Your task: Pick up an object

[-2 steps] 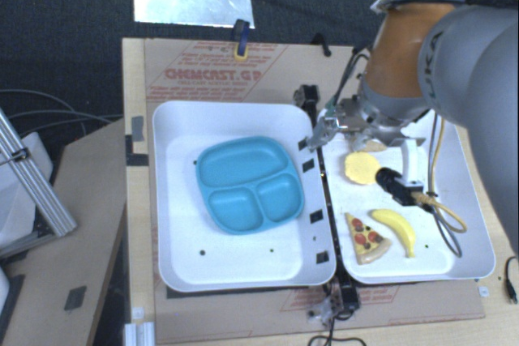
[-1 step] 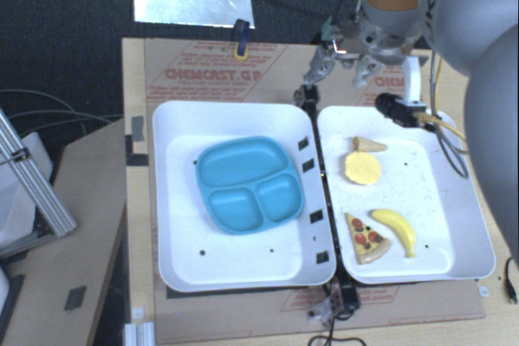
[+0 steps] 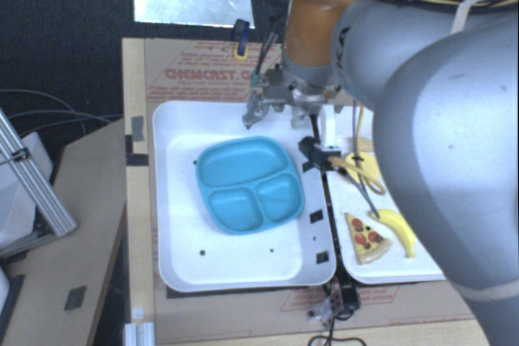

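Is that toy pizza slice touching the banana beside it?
Cannot tell. In the camera view the pizza slice and banana lie right beside each other in the right bin, with no clear gap or contact showing.

2 white bins [image 3: 174, 198], 1 blue tray [image 3: 247, 184], 1 banana [image 3: 399, 229], 1 pizza slice [image 3: 366, 237].

One fixed camera looks down at a slant over both white bins [image 3: 174, 174], the arm [image 3: 422, 93] close at right.
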